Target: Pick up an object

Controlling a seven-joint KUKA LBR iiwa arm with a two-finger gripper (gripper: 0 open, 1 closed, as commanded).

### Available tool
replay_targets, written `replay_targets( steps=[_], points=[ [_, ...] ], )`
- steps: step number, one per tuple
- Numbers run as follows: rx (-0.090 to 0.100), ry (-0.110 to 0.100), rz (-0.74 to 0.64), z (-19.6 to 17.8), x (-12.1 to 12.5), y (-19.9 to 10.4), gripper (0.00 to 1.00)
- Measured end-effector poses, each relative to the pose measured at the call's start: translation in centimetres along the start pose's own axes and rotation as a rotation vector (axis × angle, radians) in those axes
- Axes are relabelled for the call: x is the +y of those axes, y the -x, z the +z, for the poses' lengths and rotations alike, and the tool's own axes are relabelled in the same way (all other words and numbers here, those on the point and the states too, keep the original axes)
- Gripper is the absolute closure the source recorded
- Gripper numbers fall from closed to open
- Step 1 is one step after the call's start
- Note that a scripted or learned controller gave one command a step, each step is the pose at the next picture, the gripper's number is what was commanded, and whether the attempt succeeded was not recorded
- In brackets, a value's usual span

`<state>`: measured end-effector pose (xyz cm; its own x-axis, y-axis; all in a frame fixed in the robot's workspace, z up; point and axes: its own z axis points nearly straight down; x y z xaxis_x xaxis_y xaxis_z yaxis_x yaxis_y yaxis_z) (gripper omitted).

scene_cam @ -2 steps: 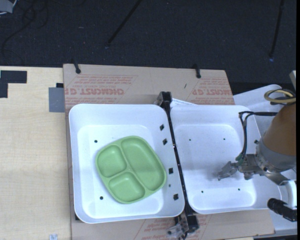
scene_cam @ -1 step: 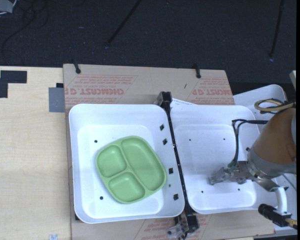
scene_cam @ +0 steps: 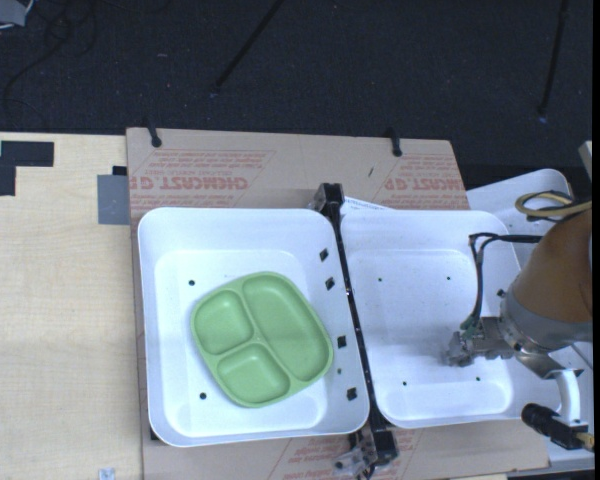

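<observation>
Gripper (scene_cam: 463,350) lowered over the floor of the right bin (scene_cam: 420,408), finger spacing not discernible at this angle, with the green three-compartment plate (scene_cam: 261,339) lying flat well to its left in the left bin (scene_cam: 170,258).

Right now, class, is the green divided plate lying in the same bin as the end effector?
No. The green divided plate lies in the left bin, while the end effector is over the right bin.

Smooth, seemingly plastic green plate (scene_cam: 261,340); glossy white bins (scene_cam: 170,258); matt cardboard (scene_cam: 280,173).
</observation>
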<state>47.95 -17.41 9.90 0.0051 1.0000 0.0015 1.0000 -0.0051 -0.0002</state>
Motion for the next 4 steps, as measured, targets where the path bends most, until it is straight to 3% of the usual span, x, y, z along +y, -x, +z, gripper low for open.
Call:
replay_targets(
  steps=[1, 3, 4],
  points=[
    [-0.001, 0.001, -0.007, -5.4, 0.1, -1.0, 1.00],
    [-0.003, 0.004, -0.007, -16.9, 0.0, -0.2, 1.00],
    [-0.001, -0.001, -0.009, -16.5, 1.7, -4.2, 1.00]
  ],
)
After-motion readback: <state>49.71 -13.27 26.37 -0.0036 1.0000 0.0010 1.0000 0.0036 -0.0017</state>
